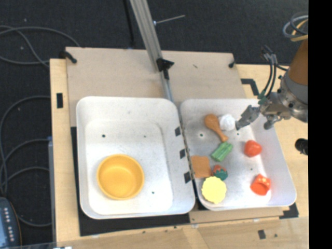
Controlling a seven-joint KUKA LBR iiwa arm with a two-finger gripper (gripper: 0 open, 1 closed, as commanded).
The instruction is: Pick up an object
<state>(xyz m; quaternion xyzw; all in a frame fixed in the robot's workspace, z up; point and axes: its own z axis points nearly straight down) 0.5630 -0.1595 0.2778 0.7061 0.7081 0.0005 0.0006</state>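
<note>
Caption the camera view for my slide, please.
Arm's tool hovers over the right bin of toy food; a yellow bowl sits in the left bin.

aluminium post | black cables | dark floor

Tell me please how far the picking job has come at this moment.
Done: nothing looks lifted. In hand: the pincer hangs over the right bin, near the drumstick toy, holding nothing visible. Left: grasp and lift one object, such as the orange tomato.

Grey arm reaching in from right, fingers spread apart, nothing between
</note>
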